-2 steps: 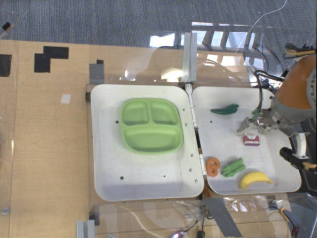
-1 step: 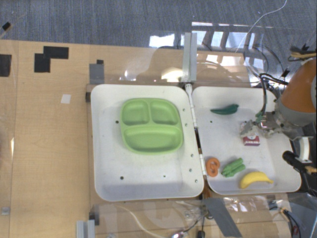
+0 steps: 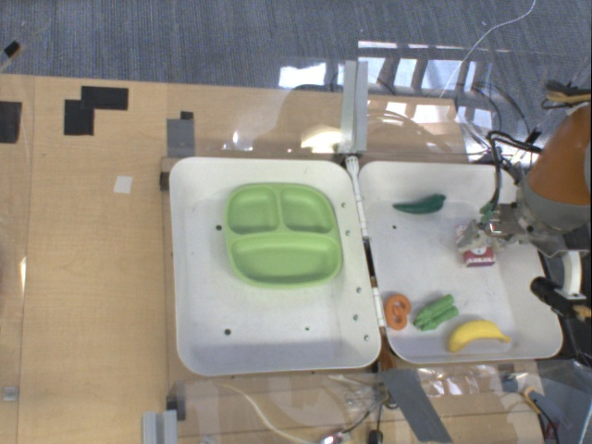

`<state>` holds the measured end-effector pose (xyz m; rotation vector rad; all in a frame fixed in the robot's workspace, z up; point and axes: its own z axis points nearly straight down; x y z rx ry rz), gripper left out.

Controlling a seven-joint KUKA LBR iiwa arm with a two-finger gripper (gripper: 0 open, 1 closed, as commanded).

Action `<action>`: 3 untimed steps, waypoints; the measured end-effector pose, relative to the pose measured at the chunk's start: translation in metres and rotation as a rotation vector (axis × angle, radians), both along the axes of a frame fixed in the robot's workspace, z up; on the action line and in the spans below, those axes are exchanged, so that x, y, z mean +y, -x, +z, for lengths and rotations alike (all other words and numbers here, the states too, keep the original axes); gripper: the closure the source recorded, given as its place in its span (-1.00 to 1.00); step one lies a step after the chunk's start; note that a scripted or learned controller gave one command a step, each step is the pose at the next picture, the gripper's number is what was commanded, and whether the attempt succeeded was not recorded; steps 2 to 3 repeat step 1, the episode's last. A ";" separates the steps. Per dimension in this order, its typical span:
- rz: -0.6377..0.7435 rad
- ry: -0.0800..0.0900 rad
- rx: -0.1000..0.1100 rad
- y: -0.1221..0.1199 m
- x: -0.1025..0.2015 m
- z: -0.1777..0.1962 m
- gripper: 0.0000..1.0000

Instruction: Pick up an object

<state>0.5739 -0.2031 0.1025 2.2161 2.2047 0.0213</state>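
Note:
The right bin (image 3: 518, 192) holds several small objects. A dark green pepper-like piece (image 3: 419, 204) lies near its back. A small red and white box (image 3: 479, 258) sits at mid right. An orange slice (image 3: 398, 310), a light green vegetable (image 3: 435, 312) and a yellow banana (image 3: 477, 335) lie along the front. My gripper (image 3: 477, 237) reaches in from the right and hangs directly over the red and white box, at or just above its top. The arm's orange band (image 3: 566, 166) sits behind it.
The left bin (image 3: 199, 322) bears a green divided plate (image 3: 281, 234) in its middle. A metal divider post (image 3: 353, 109) stands behind the seam between the bins. Cables (image 3: 504, 146) hang near the arm at the right bin's back right corner.

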 end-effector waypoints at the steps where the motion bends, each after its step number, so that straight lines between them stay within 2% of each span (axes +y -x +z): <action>1: -0.031 -0.001 0.015 -0.010 0.041 0.092 1.00; 3: -0.031 -0.001 0.015 -0.010 0.041 0.092 1.00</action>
